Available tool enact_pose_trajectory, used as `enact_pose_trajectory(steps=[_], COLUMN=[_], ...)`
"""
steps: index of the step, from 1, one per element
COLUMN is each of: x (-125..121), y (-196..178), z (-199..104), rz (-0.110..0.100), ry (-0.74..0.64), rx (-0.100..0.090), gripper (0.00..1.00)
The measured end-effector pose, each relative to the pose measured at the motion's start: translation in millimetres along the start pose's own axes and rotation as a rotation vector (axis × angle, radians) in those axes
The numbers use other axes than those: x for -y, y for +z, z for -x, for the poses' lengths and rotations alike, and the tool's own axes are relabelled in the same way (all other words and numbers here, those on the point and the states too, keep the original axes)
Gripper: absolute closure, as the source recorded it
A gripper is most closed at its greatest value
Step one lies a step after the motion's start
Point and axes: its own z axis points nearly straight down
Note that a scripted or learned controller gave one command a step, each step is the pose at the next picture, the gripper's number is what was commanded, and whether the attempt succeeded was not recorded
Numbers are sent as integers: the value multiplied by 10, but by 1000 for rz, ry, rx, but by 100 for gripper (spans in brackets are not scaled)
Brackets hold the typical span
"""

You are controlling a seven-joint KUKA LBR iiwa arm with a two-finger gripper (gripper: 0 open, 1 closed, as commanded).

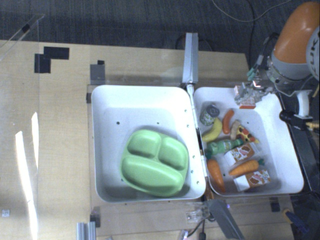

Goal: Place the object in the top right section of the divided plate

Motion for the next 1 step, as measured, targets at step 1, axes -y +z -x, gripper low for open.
enact_pose_trajectory(steps=[1], x=[606], y=[19], z=[-1099], rz=[-3], ry=[188], rx=[-2], gripper=[100])
